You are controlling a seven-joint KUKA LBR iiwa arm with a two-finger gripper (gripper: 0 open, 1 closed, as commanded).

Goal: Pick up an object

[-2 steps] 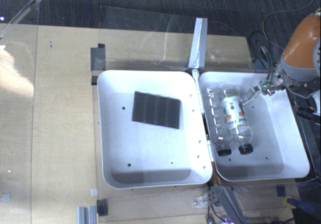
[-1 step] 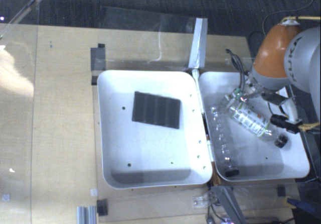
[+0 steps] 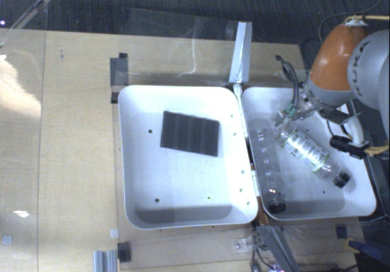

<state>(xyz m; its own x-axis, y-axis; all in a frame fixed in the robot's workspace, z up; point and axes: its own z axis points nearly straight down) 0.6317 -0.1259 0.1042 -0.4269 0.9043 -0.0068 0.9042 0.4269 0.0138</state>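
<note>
A dark ribbed rectangular pad [image 3: 189,133] lies flat in the left bin [image 3: 183,204], toward its back. In the right bin [image 3: 317,200] a clear plastic bottle [image 3: 306,151] lies slantwise, its dark cap [image 3: 341,180] pointing to the front right. A second clear bottle [image 3: 269,170] lies along that bin's left wall, with a dark cap [image 3: 276,206] at the near end. My gripper [image 3: 290,113] is low over the back of the right bin, just above the slanted bottle's upper end. Nothing shows held in it.
The orange-banded wrist [image 3: 334,63] and grey arm reach in over the right bin's back right corner, with cables beside them. A metal bracket [image 3: 240,52] stands behind the gap between the bins. Bare wooden bench [image 3: 61,143] stretches to the left.
</note>
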